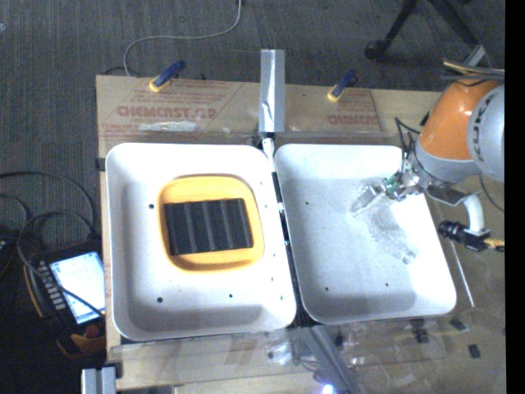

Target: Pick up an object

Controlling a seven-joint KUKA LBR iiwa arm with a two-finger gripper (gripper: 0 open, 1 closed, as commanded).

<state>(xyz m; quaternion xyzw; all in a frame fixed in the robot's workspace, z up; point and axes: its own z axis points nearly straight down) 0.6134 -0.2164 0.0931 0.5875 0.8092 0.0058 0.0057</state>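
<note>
**Bench inventory: two bins, one object, arm at right**

Camera view, from above at a slant:

- Left bin [131, 220]: shallow, white, with rounded corners. It holds the one clear object on the bench, a yellow-orange tray-like item [211, 222] with a rounded rim and a dark ribbed rectangular panel set in its middle. The item lies flat, roughly central in the bin, a little toward the far wall, clear of all four walls.
- Right bin [328, 261]: shallow, white, just beside the left bin, the two rims touching or nearly so along the centre line. A faint translucent patch [392, 230] lies on its floor toward the right side; what it is cannot be made out.
- Arm [463, 130]: grey with an orange band, reaching in from the right over the far right corner of the right bin.
- Gripper [371, 195]: pale and blurred, over the upper right part of the right bin, well apart from the yellow-orange item. Whether it is spread or pressed together cannot be told, and nothing can be seen held in it.
- Bench board [205, 109]: brown, with faded red lettering, lying under and behind both bins. Two blue-and-yellow clamps [166, 75] [342, 85] sit on its far edge, one behind each bin.
- Metal upright post [271, 89]: stands behind the seam between the bins.
- Device with a lit screen [72, 286]: on the dark floor left of the left bin, with black cables beside it.
</note>
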